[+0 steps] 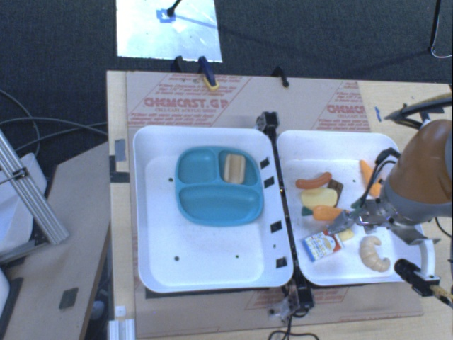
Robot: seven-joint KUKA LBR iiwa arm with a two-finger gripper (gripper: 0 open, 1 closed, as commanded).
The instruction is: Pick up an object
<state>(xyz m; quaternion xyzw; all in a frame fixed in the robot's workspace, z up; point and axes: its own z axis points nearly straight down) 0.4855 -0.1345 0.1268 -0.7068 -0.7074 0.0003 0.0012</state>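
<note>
The right bin (pixel 340 142) holds a red sausage (pixel 313 182), a yellow piece (pixel 313 199), a small brown block (pixel 335 188), an orange carrot (pixel 324 213), a second carrot (pixel 366 173) near the arm, a small printed carton (pixel 320 246) and a pale croissant-shaped piece (pixel 374 253). My gripper (pixel 345 224) hangs low over this bin. It is just right of the orange carrot and just above the carton. The grey arm with its orange band (pixel 425 168) covers the bin's right side.
The left bin (pixel 159 261) holds a teal divided plate (pixel 212 207) with a tan bread slice (pixel 234 168) in its upper right compartment. A black divider (pixel 277 190) with clips runs between the bins. Cardboard (pixel 184 101) lies under both.
</note>
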